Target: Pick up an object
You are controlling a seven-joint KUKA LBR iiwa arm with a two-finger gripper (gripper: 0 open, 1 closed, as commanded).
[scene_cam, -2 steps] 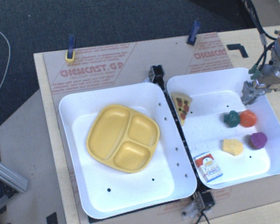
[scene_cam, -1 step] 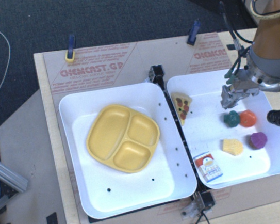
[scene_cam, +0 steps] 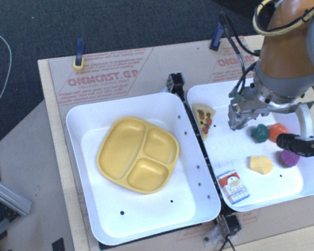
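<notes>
My gripper (scene_cam: pixel 239 117): over the right bin (scene_cam: pixel 283 189); open or closed, I cannot tell.
Teal toy (scene_cam: pixel 258 132): just right of it.

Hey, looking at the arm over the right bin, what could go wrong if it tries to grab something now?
1. The teal object, orange object and purple object lie close together by the pincer; closing on one may nudge or catch a neighbour.
2. The pizza slice toy and small red-and-white carton lie flat near the right bin's left wall, so fingers might slide over them or strike the wall.
</notes>
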